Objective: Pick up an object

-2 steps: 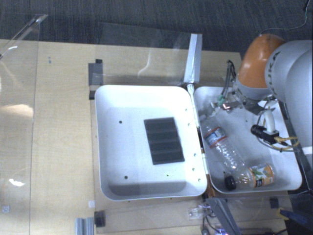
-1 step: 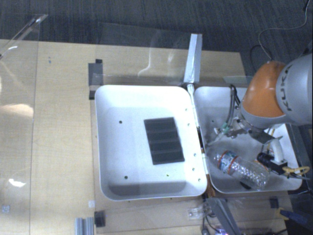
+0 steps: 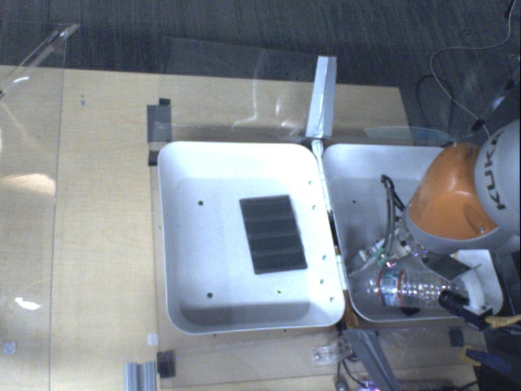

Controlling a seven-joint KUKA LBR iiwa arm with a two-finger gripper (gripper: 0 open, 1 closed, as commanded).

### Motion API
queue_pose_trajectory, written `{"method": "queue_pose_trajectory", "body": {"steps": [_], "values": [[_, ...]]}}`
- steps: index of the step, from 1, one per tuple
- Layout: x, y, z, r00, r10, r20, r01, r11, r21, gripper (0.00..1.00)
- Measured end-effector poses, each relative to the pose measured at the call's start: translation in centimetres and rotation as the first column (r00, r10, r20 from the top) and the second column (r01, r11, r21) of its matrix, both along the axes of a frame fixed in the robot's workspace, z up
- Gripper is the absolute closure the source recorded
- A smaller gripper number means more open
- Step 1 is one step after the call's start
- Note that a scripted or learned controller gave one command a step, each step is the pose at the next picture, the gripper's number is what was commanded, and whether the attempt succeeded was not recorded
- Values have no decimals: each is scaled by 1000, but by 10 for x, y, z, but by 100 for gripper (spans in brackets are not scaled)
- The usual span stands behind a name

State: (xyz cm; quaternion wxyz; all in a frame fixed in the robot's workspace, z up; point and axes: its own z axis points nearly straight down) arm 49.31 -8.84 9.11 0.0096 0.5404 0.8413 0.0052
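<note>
A black ribbed rectangular pad (image 3: 273, 234) lies flat near the middle of the left bin (image 3: 183, 218). In the right bin (image 3: 358, 177) a clear plastic bottle (image 3: 404, 288) with a coloured label lies on its side near the front wall. My gripper (image 3: 383, 257) reaches down into the right bin just above and to the left of the bottle, under the orange band of the arm (image 3: 448, 198). The arm hides the right part of that bin. Whether anything is held I cannot make out.
A ridge (image 3: 330, 218) separates the two bins. A grey upright post (image 3: 321, 96) stands behind the bins' junction. Wooden bench top (image 3: 81, 218) stretches to the left, with small brackets at the left bin's corners.
</note>
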Motion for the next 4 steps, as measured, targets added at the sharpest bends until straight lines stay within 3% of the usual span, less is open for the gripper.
{"method": "queue_pose_trajectory", "body": {"steps": [1, 2, 3, 4], "values": [[-1, -23, -1, 937, -348, -6, 348, 937, 8, 0], [-1, -40, -1, 910, -415, -7, 415, 910, 9, 0], [51, -7, -2, 883, -469, -7, 469, 883, 9, 0], [96, -3, -2, 919, -395, -10, 395, 919, 6, 0]]}}
